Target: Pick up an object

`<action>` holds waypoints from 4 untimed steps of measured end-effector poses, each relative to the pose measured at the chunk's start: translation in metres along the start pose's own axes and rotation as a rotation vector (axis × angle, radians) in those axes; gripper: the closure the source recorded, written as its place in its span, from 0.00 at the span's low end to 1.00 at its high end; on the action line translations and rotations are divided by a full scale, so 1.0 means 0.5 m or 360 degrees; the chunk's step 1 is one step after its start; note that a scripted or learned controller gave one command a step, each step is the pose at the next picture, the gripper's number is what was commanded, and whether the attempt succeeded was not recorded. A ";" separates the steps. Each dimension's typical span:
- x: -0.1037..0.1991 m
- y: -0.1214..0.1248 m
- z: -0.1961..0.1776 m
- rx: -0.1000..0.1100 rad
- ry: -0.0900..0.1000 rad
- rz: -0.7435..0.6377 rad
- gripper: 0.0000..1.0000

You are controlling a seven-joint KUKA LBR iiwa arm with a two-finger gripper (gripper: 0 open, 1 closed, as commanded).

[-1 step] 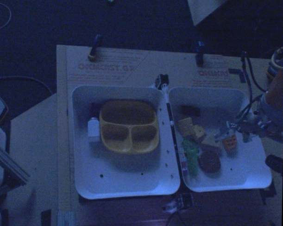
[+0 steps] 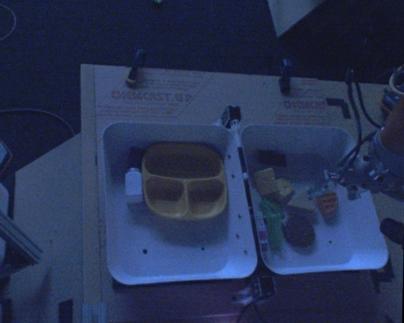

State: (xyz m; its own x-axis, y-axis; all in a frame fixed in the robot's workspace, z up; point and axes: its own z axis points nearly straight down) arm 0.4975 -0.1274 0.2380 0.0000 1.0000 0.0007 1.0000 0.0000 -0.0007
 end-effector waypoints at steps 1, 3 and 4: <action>0.021 -0.009 0.105 0.0012 0.0004 0.0000 0.00; 0.033 0.001 0.297 0.0002 0.0002 0.0001 0.00; 0.033 0.005 0.270 -0.0011 0.0000 0.0003 1.00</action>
